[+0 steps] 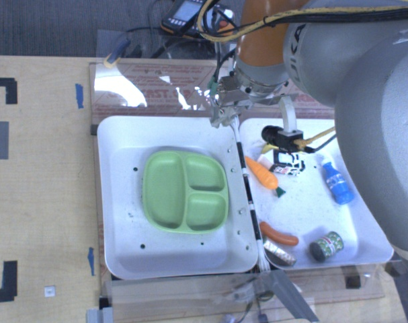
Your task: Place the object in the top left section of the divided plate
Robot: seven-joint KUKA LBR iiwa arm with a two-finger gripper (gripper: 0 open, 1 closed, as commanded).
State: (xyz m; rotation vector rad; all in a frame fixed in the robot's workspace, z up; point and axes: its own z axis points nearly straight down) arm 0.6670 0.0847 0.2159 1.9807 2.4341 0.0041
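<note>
Robotics lab, bench (35, 180) with taped markers, white bins (116, 180), loose cables (190, 25)

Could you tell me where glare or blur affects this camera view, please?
Camera view: bright glare on the clear sheet behind the bins; the arm near the lens is large and soft; the green plate and carrot are evenly lit, reasonably sharp, with faint shadows.

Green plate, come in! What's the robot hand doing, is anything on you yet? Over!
Gripper above the bins' divider, nothing seen in it. Green plate bare, left bin. Carrot, blue bottle, sausage in right bin.
</note>
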